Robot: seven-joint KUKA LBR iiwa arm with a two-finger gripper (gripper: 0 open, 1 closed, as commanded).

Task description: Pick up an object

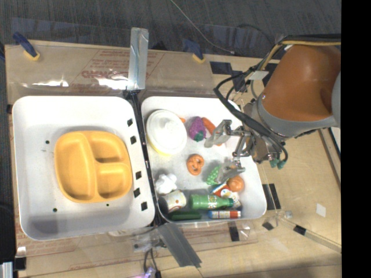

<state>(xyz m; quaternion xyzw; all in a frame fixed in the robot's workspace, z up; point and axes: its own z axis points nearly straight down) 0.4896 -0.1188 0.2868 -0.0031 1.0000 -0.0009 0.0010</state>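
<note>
Here, jaws (226, 150) spread, holding nothing.

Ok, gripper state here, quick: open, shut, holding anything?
Gripper: open, holding nothing, above the right bin.

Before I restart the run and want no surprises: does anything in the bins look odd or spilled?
Nothing spilled or broken. The right bin is crowded: a green bottle and a marker lie on their sides, jammed against its near wall. The yellow tray sits slightly askew in the left bin.
</note>
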